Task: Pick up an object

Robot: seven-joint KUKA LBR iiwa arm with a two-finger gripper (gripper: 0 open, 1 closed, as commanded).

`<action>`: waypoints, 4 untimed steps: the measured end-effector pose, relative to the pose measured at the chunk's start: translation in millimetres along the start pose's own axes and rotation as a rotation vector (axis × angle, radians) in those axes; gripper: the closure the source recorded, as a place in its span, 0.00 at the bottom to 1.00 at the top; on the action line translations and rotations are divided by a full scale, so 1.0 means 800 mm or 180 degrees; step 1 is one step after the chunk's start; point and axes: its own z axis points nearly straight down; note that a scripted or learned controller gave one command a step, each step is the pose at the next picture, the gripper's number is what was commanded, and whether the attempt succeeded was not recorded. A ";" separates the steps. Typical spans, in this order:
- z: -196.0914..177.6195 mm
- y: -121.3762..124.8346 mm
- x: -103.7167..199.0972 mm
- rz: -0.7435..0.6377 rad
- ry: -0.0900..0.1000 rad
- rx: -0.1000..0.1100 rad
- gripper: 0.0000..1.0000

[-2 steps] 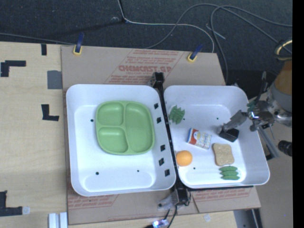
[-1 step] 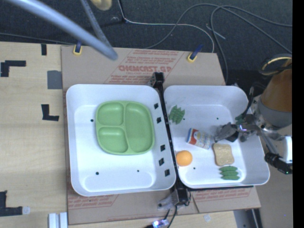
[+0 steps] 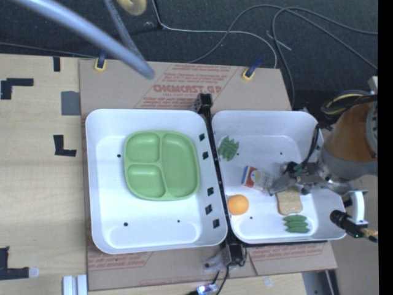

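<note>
Grey gripper (image 3: 284, 178) low in right bin (image 3: 264, 123), jaw state unclear; cracker (image 3: 288, 201) at its 6 o'clock.

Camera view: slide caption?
Gripper low in right bin among small food items; green divided plate in left bin.

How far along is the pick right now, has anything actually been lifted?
Done: the arm has reached into the right bin, its end effector low near the small carton and the tan piece. In hand: nothing visibly lifted. The orange ball, both green items and the carton lie on the bin floor. Left: grip one object and raise it.
</note>
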 end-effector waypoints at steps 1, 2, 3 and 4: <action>-0.016 0.002 0.001 -0.0005 -0.0003 -0.0015 1.00; -0.084 -0.009 0.004 -0.0003 -0.0011 -0.0036 1.00; -0.163 -0.004 0.002 -0.0006 -0.0015 -0.0045 1.00; -0.193 -0.003 0.002 -0.0004 -0.0010 -0.0031 1.00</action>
